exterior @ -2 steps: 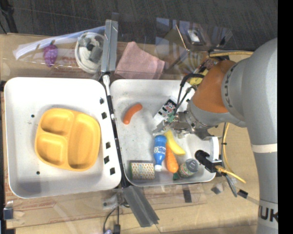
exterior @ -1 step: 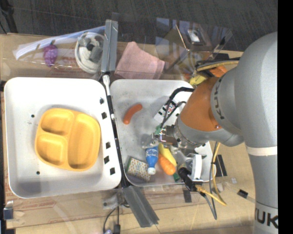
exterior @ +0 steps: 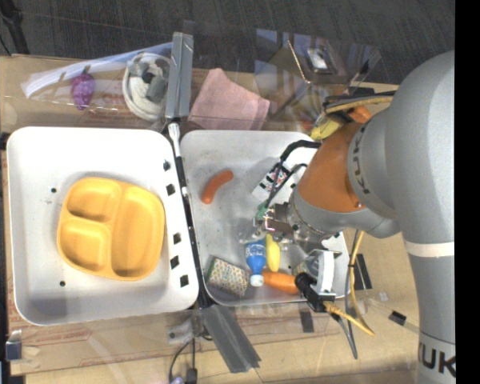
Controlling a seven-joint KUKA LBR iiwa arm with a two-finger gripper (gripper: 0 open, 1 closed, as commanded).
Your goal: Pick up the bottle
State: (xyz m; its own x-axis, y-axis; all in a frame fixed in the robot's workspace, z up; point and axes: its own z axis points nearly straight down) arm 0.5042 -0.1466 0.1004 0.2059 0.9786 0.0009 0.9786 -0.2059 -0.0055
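Arm [exterior: 384, 158] comes in from the right, orange band over the right bin's [exterior: 224, 146] right half. Gripper [exterior: 274, 229] sits low over the bin's lower middle, w/ cables & small parts around it. Can't tell whether it's apart or together; the wrist hides it. Nothing visibly held.

Bottle [exterior: 256, 260] lies in the right bin near its bottom edge: small, blue label, white cap pointing toward the bottom edge. It's just below the gripper, touching or nearly so; can't tell which. A yellow piece [exterior: 273, 254] lies right beside the bottle on its right. An orange carrot [exterior: 281, 282] lies just below both, by the bottom edge. A patterned block [exterior: 227, 276] sits at the bottom-left corner of that bin, near the bottle. A sausage [exterior: 217, 186] lies well apart, toward the bin's upper left.

Left bin [exterior: 32, 214] carries a yellow tray [exterior: 112, 227], 3 compartments, about centre.

Behind the bins: pink cloth [exterior: 228, 102], plastic bag [exterior: 88, 82].
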